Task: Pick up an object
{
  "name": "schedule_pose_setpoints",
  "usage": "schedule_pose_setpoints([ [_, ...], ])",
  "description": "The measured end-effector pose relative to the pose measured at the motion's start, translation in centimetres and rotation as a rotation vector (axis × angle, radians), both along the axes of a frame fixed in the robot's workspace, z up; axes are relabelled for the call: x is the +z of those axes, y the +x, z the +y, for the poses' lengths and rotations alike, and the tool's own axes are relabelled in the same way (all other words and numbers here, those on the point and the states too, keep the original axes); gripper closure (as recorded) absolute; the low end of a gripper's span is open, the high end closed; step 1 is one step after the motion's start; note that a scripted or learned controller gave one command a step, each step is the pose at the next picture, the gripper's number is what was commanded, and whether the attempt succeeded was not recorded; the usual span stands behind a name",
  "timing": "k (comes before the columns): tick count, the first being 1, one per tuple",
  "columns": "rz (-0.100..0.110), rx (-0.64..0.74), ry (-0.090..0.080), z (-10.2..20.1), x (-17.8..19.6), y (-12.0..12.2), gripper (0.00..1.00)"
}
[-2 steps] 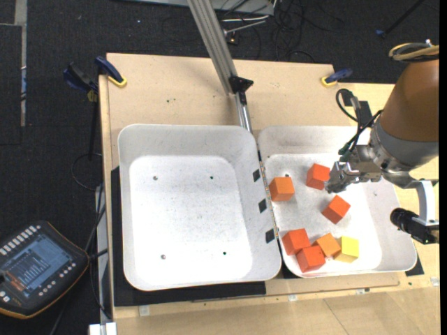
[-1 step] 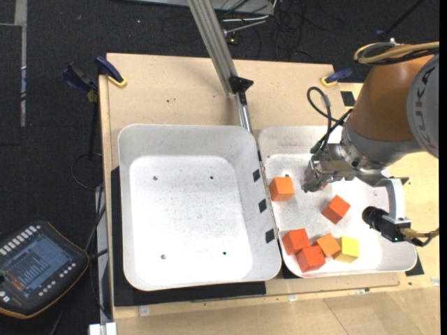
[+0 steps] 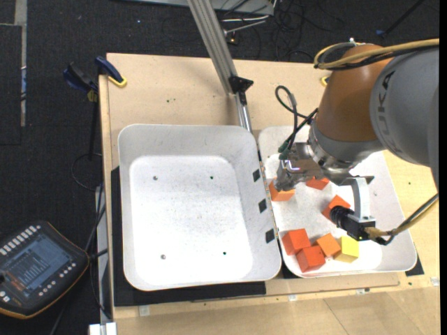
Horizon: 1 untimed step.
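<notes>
Pendant (image 3: 31, 269) lies nearest the camera, at seven o'clock off the bench corner on dark floor — parked clear of the arm's sweep, presumably.

Bench (image 3: 174, 86) is pale board, bearing two shallow white bins side by side. Left bin (image 3: 185, 204) shows a speckled floor with a few dark specks. Right bin (image 3: 398, 208) carries the stock: a cluster at six o'clock of its floor comprising a red-orange block (image 3: 297, 239), a darker red block (image 3: 311, 257), an orange block (image 3: 327, 243) and a yellow block (image 3: 349, 248), the last three touching or nearly so. A further orange block (image 3: 338, 203) sits near centre, beside a black fitting (image 3: 346, 218) on the white bracket.

Gripper (image 3: 285, 184) is down at nine o'clock of the right bin, hard by the wall shared with the left bin, directly over a small orange piece (image 3: 282, 195). Judged: this piece is the pick target, and the wall proximity may crowd one finger. Whether the jaws are released or clenched on it cannot be told — the tool body hides the tips. Another orange block (image 3: 318, 183) lies just at three o'clock of the gripper, partly under the wrist.

Arm (image 3: 405, 100) enters from three o'clock, orange band above the wrist, cable looped alongside.

Beyond, at twelve o'clock: a slanted aluminium strut (image 3: 209, 33), blue clamps (image 3: 84, 75) at the bench's ten o'clock corner, cables on black floor.
</notes>
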State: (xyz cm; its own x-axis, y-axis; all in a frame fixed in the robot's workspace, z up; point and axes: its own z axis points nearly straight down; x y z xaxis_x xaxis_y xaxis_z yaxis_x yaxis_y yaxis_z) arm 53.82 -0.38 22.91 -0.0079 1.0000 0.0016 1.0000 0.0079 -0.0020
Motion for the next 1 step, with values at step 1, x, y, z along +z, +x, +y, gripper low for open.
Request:
schedule_pose_setpoints([
  [1,-0.002,0.000,-0.001,4.89,-0.78,1.20,1.00],
])
